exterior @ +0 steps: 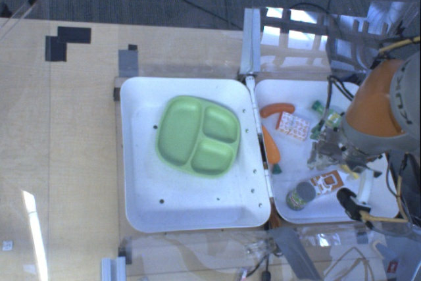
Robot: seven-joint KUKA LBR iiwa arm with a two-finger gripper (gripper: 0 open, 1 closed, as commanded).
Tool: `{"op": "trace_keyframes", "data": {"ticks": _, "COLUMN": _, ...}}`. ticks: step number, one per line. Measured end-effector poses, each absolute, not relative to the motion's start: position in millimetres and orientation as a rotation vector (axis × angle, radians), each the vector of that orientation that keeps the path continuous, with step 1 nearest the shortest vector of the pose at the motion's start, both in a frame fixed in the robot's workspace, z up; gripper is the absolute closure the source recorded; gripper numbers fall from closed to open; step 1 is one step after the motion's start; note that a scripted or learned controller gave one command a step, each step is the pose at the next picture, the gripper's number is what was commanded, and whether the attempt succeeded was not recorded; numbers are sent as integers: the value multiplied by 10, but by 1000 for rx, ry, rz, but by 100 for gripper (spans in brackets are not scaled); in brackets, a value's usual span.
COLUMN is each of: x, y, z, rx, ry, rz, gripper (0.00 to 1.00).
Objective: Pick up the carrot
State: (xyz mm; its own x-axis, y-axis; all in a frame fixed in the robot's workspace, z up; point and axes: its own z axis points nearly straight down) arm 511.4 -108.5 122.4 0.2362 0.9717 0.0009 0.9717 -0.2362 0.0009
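While the gripper (327, 153) hangs over the right bin (388, 210), grip state cannot be told. Carrot (270, 145) lies against that bin's left wall, apart from the gripper. Green divided plate (197, 135) sits in left bin (141, 207).

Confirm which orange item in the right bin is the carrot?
The tapered one with a green tip against the bin's left wall; the curved orange sausage lies above it.
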Motion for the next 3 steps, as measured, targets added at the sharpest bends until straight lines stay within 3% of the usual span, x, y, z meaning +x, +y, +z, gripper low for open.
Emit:
{"op": "trace_keyframes", "data": {"ticks": 1, "x": 4971, "y": -426, "z": 1846, "rx": 2773, "ry": 1475, "rz": 5, "gripper": 100}}
{"op": "trace_keyframes", "data": {"ticks": 2, "x": 4969, "y": 206, "z": 2070, "rx": 3013, "ry": 889, "rz": 0, "gripper": 100}}
{"op": "trace_keyframes", "data": {"ticks": 3, "x": 5780, "y": 20, "z": 2021, "rx": 2977, "ry": 1004, "rz": 0, "gripper": 100}}
